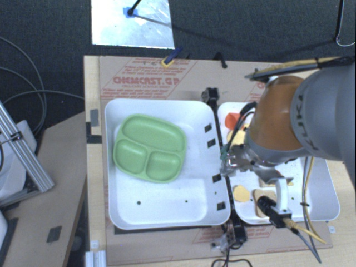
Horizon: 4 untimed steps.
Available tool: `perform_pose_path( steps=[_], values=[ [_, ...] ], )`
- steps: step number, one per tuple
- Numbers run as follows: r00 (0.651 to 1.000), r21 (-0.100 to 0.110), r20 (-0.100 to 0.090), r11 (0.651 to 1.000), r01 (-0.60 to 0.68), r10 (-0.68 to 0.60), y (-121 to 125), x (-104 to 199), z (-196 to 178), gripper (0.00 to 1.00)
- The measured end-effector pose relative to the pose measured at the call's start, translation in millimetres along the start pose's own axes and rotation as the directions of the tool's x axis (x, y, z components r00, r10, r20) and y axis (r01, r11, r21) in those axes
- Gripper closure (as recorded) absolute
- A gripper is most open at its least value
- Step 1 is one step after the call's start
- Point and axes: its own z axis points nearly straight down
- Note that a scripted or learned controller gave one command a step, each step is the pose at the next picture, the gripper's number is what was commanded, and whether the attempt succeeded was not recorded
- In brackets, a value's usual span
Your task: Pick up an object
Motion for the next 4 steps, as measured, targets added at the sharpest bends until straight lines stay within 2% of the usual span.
perform_pose_path(
  steps=[1,2,3,4],
  values=[
    [1.000,0.001,0.001,1.000,-0.002,0.002,-0.2,31.2,0.2,1.00],
    [1.000,-0.004,0.001,1.000,-0.001,0.001,1.1,79.2,-56.4,1.00],
    [1.000,-0.009,-0.001,1.000,-0.002,0.002,2.0,98.7,-153.0,1.00],
    [1.000,-0.002,0.001,1.000,-0.004,0.004,16.1,124.5,-173.0,1.00]
  ],
)
